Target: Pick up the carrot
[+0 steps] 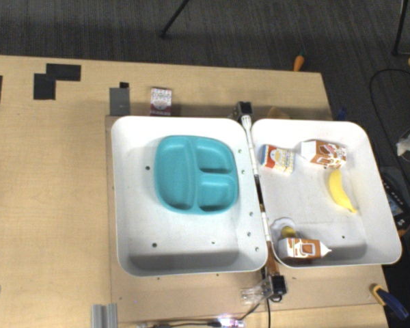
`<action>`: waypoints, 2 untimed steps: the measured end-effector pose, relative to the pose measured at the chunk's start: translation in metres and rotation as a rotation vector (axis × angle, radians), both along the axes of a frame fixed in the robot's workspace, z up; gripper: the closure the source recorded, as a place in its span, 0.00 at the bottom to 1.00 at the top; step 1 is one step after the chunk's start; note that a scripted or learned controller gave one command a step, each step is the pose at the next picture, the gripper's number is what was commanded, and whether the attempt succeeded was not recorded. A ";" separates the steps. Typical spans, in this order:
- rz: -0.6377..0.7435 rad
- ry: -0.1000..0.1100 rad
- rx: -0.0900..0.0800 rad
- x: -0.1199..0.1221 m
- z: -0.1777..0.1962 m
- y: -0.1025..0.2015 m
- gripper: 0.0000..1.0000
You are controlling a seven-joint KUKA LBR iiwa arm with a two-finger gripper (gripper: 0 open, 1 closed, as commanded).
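Tabletop (48, 183) in the camera view carries two white bins side by side, toward its right edge. The left bin (133, 251) holds a teal divided plate (195, 174). The right bin (376, 241), nearest the tabletop's right edge, holds a small carton (279, 158) and a brown-and-white carton (323, 153) on the side toward the far edge, with a banana (341, 190) just below them. A third carton (304, 249) lies in that bin's corner toward the near edge, next to a clear ring-like thing (281, 223).

No plain carrot can be picked out. A small orange-yellow bit (287, 233) touches the top of that third carton and may be part of it, mostly hidden; it is too small to be sure. Another small orange thing (298, 63) lies on the floor past the tabletop's far edge, and what it is cannot be told.

The task looks not yet begun: nothing is lifted, and everything rests in the bins. Finding, reaching, gripping and raising the carrot all remain. Whether the jaws are open or closed cannot be told, nor how the carrot lies relative to them.
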State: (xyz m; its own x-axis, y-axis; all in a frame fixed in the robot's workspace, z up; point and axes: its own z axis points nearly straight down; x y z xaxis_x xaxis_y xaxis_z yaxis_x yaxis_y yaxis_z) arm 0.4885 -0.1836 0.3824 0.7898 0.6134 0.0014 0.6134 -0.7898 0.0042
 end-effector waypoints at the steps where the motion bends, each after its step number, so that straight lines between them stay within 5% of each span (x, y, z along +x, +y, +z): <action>1: 0.135 -0.004 -0.003 0.000 0.056 -0.022 0.00; 2: 0.211 -0.001 -0.002 0.000 0.059 -0.013 0.00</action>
State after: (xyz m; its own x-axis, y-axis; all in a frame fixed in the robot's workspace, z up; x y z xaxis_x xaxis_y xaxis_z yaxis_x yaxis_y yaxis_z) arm 0.4888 -0.1969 0.4413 0.6437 0.7653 0.0012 0.7652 -0.6437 0.0062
